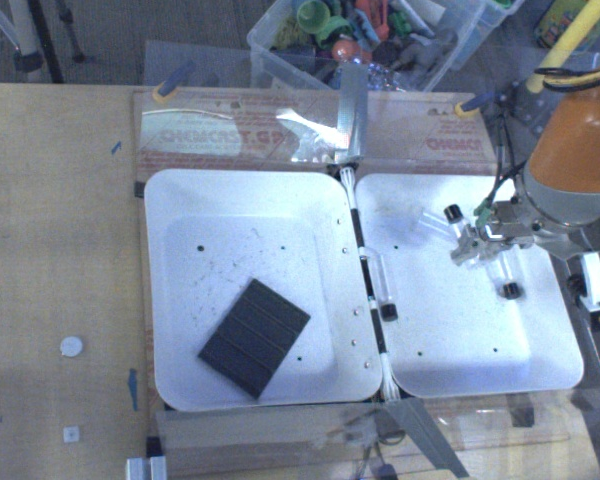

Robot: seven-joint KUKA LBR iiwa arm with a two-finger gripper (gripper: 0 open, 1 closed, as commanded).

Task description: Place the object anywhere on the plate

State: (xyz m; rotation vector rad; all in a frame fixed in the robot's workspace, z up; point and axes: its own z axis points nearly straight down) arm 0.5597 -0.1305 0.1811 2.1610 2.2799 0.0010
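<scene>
Wooden bench bearing two bins: left bin holding a dark ribbed slab, long axis from seven to one o'clock; gripper over right bin, fingers' gap unclear.

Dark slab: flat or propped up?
Flat. The dark slab lies on the left bin's floor, turned diagonally, apart from the walls.

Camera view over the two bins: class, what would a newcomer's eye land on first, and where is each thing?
First, the dark ribbed slab lying at a slant in the lower middle of the left bin, stark against the white. Next, the arm's orange band at the right edge, with the gripper over the right bin. Behind the bins, a clear tub of bright toys draws attention.
</scene>
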